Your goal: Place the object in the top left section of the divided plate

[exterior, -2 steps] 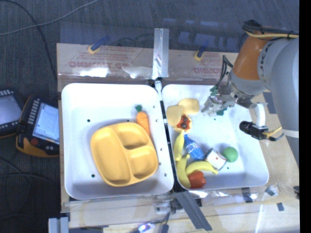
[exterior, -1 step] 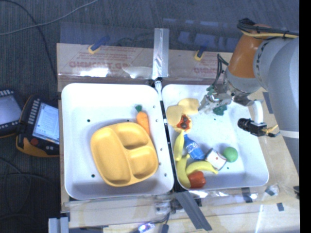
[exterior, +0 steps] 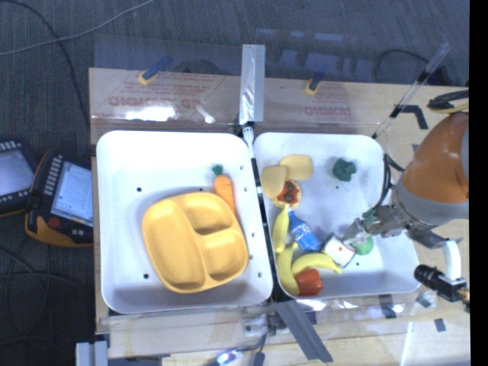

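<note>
On the desk (exterior: 114,90), my left bin (exterior: 122,166) holds the yellow divided plate (exterior: 196,239), lying at a slant, with a toy carrot (exterior: 223,189) just beside its upper right rim, touching the bin's floor and not in any section. In the right bin (exterior: 366,147), along the left wall, sit a pale yellow piece (exterior: 288,172), two bananas (exterior: 293,256), a blue item (exterior: 303,235) and a red pepper (exterior: 309,282); a dark green piece (exterior: 344,169) lies apart near the top. My gripper (exterior: 357,239) hangs low by a white block (exterior: 340,250) and a small green thing (exterior: 363,244); I cannot tell its state.
</note>
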Motion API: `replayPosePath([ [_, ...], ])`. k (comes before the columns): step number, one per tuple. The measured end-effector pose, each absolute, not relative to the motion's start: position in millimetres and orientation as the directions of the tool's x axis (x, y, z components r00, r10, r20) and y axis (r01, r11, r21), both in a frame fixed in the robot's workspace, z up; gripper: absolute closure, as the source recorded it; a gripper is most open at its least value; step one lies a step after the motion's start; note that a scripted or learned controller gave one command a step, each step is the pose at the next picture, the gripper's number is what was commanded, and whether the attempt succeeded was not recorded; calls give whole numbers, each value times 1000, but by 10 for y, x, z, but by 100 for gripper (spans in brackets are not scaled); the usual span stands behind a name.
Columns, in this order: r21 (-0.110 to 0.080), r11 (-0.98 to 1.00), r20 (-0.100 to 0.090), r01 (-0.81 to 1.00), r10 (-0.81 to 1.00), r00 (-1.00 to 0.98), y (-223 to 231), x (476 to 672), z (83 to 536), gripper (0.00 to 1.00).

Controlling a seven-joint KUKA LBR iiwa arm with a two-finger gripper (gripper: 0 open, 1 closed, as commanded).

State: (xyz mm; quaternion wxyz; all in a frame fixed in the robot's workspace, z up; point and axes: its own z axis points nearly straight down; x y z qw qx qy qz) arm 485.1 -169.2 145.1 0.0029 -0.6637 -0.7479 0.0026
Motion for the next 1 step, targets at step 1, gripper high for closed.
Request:
replayPosePath([
  [1,8,-28,-3,1000,1000,28,-1640,4868,898,100],
])
